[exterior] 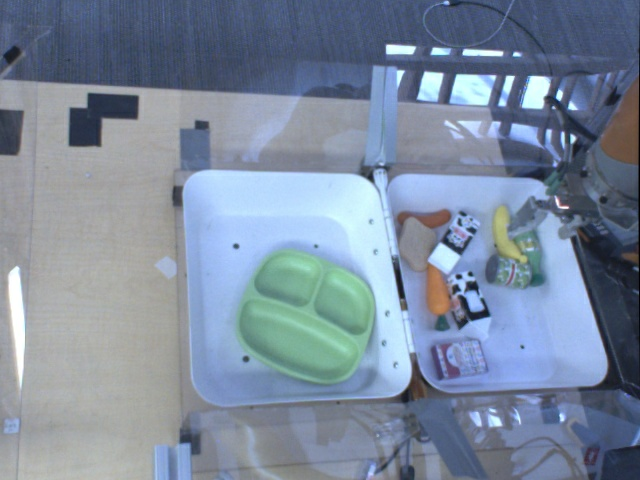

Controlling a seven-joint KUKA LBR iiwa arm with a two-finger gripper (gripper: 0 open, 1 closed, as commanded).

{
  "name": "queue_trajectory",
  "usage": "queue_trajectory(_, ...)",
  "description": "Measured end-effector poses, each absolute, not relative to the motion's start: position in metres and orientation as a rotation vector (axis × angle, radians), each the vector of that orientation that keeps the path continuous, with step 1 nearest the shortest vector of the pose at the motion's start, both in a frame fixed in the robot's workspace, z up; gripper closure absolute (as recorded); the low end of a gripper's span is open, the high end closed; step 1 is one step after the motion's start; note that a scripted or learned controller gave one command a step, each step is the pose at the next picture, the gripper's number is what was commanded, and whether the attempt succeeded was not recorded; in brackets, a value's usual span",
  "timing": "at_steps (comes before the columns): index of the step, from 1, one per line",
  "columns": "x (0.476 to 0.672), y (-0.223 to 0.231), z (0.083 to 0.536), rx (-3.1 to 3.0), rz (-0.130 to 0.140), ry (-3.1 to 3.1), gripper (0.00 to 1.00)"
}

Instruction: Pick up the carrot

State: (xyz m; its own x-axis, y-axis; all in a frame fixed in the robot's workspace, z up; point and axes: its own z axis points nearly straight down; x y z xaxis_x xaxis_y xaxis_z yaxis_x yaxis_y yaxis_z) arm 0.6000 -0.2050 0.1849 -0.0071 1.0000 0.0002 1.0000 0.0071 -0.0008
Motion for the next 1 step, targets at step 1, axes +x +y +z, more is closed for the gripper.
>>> queue_trajectory(1, 0.6435, -0.1543, 0.1192, -2.254, -0.034, -2.234, 0.00)
